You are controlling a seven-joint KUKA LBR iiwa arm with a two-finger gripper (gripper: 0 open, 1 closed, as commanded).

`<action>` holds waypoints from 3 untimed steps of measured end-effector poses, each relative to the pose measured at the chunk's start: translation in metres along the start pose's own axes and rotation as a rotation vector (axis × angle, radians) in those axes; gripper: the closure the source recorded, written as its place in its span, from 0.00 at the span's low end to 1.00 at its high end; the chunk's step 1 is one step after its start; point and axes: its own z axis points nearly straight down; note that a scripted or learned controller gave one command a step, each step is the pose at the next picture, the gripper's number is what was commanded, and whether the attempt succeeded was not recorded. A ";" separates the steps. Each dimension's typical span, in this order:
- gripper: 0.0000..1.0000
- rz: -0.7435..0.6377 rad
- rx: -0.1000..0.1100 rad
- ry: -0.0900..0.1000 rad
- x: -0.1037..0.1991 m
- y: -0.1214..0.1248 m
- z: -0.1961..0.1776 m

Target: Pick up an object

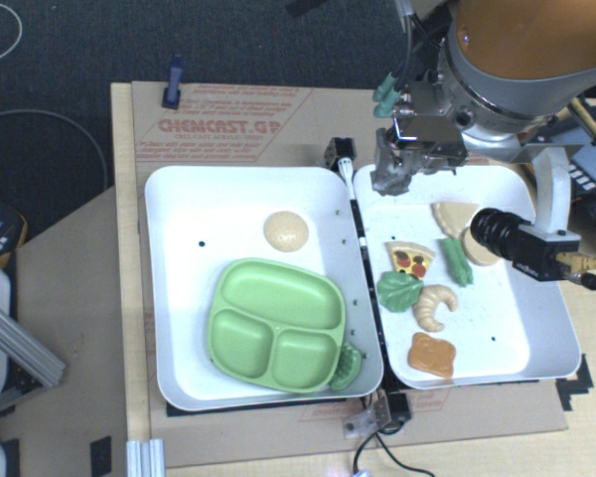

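The right bin (551,351) holds several toy foods: a pizza slice (410,258), a green leafy piece (399,291), a croissant (435,307), a slice of toast (432,354), a green pea pod (456,261) and a beige flat piece (453,216). In the left bin (174,266) lie a cream round bun (285,231), a green divided plate (278,324) and a small green piece (348,366) at the plate's lower right edge. My gripper (389,175) hangs over the far left corner of the right bin, above bare floor and apart from the foods.
A black cylindrical device (515,238) on a white bracket juts over the right bin's right side and covers part of a beige item (480,254). A black divider (356,217) runs between the bins. Cardboard (219,117) lies under both.
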 end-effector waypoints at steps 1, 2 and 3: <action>1.00 0.013 0.024 -0.008 -0.030 -0.002 0.063; 1.00 0.003 0.000 0.000 0.021 0.001 -0.064; 1.00 0.015 0.026 -0.009 -0.015 0.047 0.055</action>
